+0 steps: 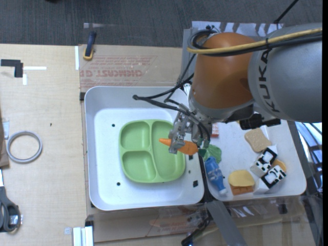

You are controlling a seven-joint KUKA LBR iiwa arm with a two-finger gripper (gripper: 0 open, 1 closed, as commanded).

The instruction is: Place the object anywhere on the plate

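A green divided plate [148, 152] lies in the left white bin [102, 158]. My gripper [180, 141] hangs over the plate's right compartment, at its right rim. An orange carrot-shaped toy [177, 145] sits between its fingers, its pointed tip aimed left over the plate. The gripper is shut on it. The large orange wrist band and grey arm cover the bin divider above.
The right bin [287, 188] holds a blue bottle [213, 176], a green leafy piece [212, 152], a burger toy [241, 181], a bread slice [257, 140] and black-and-white cubes [268, 168]. A tape ring [23, 146] lies on the bench at left.
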